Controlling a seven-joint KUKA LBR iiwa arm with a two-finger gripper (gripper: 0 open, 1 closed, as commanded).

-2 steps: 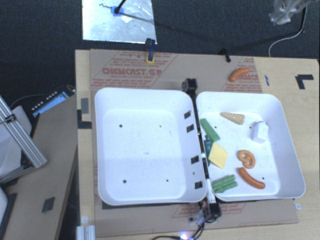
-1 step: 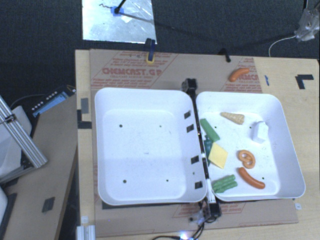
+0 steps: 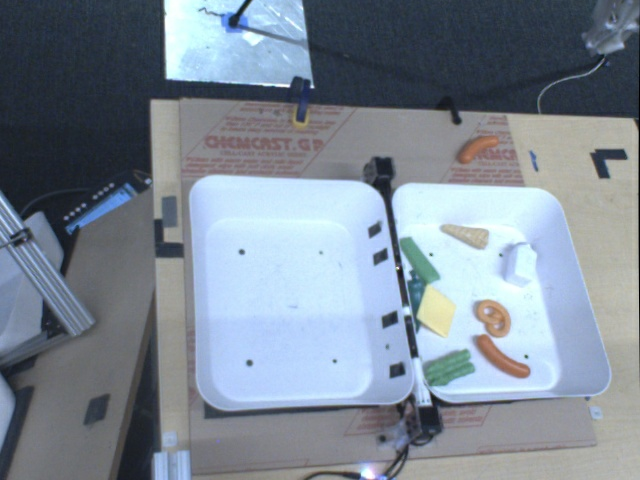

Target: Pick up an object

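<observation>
The right bin holds several toy foods: a tan cone, a white block, a green stick, a yellow square, a brown pretzel, an orange sausage and a green bean bundle. A pale grey shape that looks like my gripper hangs at the top right corner, far above and behind the bin, with nothing visibly held.
The left bin sits beside the right one, with a black hinge strip between them. Another orange sausage lies on the cardboard behind the right bin. A white cable curls near the top right.
</observation>
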